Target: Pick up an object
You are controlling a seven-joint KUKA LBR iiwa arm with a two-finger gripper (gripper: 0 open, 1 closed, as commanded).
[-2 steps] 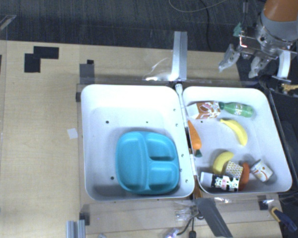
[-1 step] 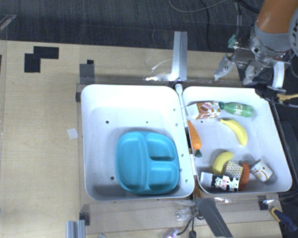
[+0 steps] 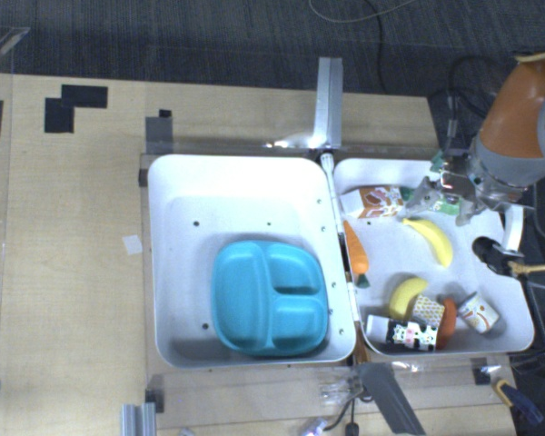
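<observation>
The arm [image 3: 527, 116] leans in from the right, its orange band high over the far corner of the right bin [image 3: 518, 339], wrist angled down and inward. The claw [image 3: 443, 193] hangs low over that bin's back edge; I cannot tell from here whether it is open or closed, or gripping anything. Just beneath and beside it lies a banana [image 3: 433, 239], with a small snack packet [image 3: 379, 201] off to its left. Nearer the front sit a lemon [image 3: 406, 295], a patterned carton [image 3: 409, 334] and a little white cup [image 3: 479, 313]. Well left, in the other bin [image 3: 177, 234], rests a blue divided plate [image 3: 270, 296].
</observation>
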